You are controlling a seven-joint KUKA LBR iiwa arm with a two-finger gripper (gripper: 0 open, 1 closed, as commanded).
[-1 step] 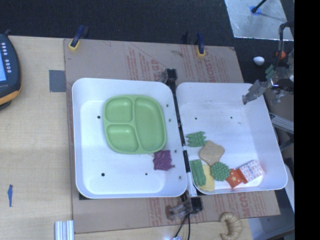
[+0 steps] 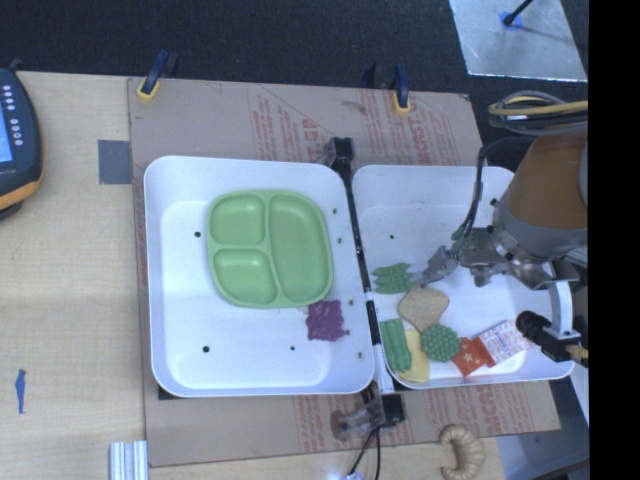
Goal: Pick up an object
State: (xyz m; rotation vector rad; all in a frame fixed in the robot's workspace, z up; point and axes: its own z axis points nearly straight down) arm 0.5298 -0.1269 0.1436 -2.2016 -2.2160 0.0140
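In left bin (image 2: 170,268), one green plate (image 2: 270,248), one purple piece (image 2: 326,320)

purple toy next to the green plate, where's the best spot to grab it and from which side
Probably straight from above, closing across the middle of the purple toy. It lies low and flat on the floor of the left bin, with bare floor below and to its left. The green plate sits right at its upper edge, so set the jaws left and right of it rather than top and bottom.
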